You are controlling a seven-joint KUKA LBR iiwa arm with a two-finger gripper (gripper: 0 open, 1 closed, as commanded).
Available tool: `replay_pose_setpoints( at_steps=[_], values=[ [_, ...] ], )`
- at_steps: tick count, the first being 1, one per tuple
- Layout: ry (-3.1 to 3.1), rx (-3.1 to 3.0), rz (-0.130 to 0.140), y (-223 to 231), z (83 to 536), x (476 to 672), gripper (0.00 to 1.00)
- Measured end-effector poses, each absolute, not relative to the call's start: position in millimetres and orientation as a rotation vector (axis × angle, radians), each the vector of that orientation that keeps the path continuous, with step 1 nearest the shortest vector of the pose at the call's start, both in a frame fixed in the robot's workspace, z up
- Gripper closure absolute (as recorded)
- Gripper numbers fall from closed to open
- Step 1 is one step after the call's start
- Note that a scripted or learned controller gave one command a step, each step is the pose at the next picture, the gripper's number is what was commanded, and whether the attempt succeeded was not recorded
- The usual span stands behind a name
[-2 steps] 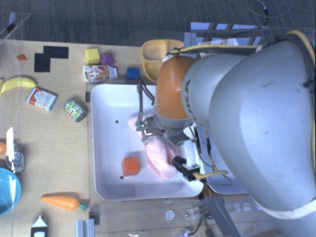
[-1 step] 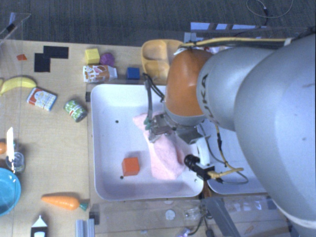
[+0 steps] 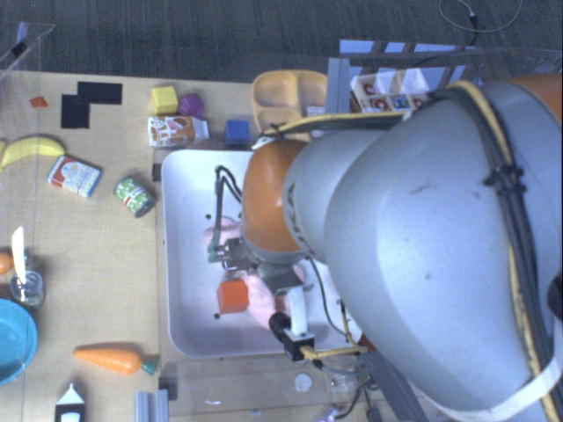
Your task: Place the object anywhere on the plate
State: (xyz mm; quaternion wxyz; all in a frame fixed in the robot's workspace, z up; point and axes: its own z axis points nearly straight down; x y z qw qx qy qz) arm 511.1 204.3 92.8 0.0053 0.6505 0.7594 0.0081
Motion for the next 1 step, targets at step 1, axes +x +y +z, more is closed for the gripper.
replay_pose_setpoints(
  at_steps=[1],
  values=[
    [2.637, 1.698, 0.011, 175.8, 206.5, 517.3, 1.00]
  ],
)
